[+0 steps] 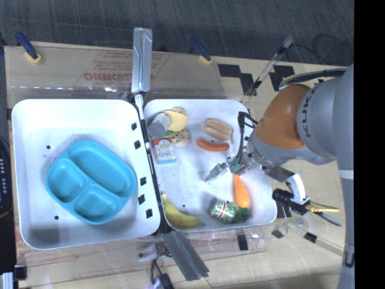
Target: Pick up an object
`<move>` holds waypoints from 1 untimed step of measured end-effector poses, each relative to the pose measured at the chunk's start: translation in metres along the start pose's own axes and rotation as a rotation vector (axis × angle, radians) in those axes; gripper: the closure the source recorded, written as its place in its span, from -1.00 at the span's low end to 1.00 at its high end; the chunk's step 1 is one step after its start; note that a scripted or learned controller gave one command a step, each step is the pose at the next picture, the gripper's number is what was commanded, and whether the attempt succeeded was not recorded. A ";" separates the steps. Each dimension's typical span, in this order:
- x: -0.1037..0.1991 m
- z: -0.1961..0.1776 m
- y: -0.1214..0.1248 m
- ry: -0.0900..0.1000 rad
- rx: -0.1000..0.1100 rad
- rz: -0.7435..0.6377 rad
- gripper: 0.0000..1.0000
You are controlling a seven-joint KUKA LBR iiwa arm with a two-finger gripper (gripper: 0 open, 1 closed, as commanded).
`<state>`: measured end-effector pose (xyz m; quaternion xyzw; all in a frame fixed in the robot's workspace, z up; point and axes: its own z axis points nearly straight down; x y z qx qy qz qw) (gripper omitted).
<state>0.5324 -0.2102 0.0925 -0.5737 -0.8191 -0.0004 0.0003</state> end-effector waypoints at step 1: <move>-0.020 0.000 0.058 -0.001 0.000 0.030 -1.00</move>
